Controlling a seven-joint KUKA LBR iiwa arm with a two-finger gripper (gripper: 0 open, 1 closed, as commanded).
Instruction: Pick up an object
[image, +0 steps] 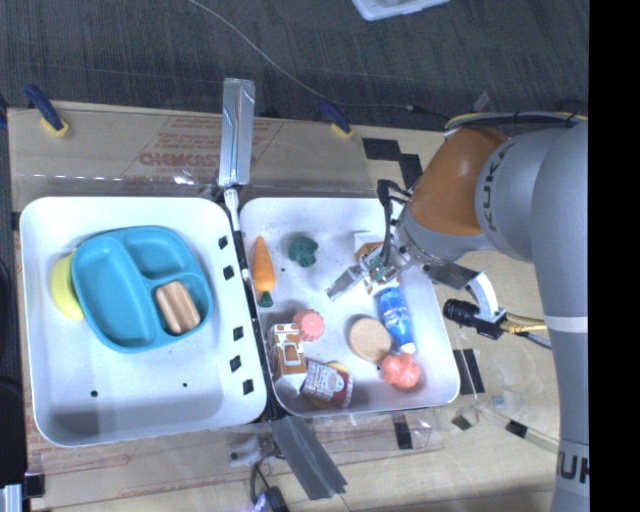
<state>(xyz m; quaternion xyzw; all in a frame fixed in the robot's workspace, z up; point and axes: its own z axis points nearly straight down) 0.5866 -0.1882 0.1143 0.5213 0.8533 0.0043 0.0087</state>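
My gripper (352, 279) hangs low over the middle of the right bin (330, 214), reaching in from the right. Just to its right lies a blue and white bottle (396, 315). A tan round disc (368, 338) sits below the gripper and a dark green lump (303, 249) lies to its upper left. An orange carrot (262, 268) rests along the bin's left wall. A pink ball (309, 324), a small brown box (288, 350), a red packet (327, 383) and a red-pink fruit (402, 371) fill the near part of the bin.
The left bin (120, 400) holds a blue divided plate (125, 275) with a brown bun (177, 306) on it and a yellow item (64, 286) tucked under its left side. The arm's orange band (455, 190) overhangs the right bin's right wall.
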